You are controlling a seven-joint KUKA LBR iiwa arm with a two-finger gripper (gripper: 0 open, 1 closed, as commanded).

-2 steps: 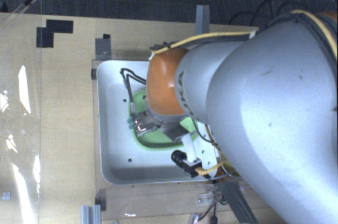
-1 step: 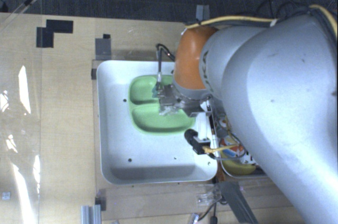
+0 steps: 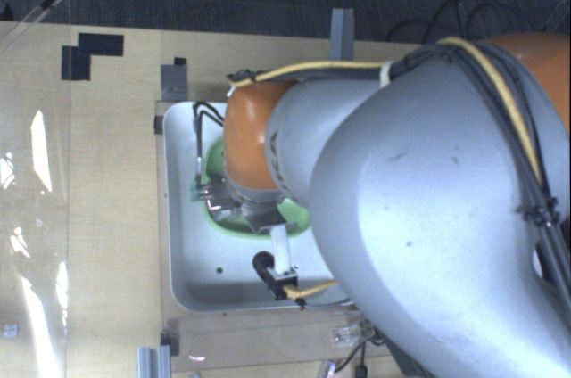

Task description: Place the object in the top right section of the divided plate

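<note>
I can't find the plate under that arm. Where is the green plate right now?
The green plate lies in the left white bin, toward its upper part, mostly hidden beneath the arm's orange band and wrist.

Arm casing: smooth grey, big rounded shells, matte with soft highlights.
Orange band: glossy orange, wrapped round the arm above the wrist; a second orange patch shows at the far right.
Yellow cable: runs along the arm's far side, then curves down its right side beside dark cables.
Black cable: thin loop at the left of the wrist.
Wrist flange: dull grey metal under the orange band.
</note>
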